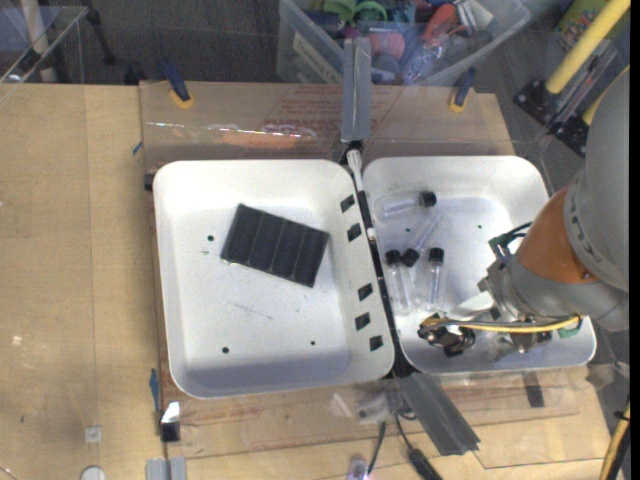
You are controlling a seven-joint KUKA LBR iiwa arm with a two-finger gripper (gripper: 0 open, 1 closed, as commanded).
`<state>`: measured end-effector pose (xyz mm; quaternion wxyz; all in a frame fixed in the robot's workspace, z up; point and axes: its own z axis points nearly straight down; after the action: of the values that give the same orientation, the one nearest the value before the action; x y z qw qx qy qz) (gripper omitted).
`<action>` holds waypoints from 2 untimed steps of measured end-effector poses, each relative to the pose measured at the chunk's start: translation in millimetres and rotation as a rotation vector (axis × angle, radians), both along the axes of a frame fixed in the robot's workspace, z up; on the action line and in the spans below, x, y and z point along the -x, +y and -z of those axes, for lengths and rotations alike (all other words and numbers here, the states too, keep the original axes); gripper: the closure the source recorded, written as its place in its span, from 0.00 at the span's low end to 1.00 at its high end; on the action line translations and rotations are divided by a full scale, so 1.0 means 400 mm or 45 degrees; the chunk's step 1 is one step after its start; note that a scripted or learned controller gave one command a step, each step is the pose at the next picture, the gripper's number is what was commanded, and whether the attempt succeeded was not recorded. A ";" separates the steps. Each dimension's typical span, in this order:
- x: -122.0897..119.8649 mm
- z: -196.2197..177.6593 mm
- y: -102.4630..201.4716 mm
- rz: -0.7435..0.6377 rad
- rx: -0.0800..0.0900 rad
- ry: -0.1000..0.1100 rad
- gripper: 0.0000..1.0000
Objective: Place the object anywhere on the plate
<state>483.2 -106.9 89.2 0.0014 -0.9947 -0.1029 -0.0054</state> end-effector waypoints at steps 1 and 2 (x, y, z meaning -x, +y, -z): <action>0.002 0.001 -0.146 0.007 0.004 0.002 1.00; 0.002 0.001 -0.147 0.004 0.004 0.003 1.00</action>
<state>482.5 -165.7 88.7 0.0001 -0.9948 -0.1013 -0.0041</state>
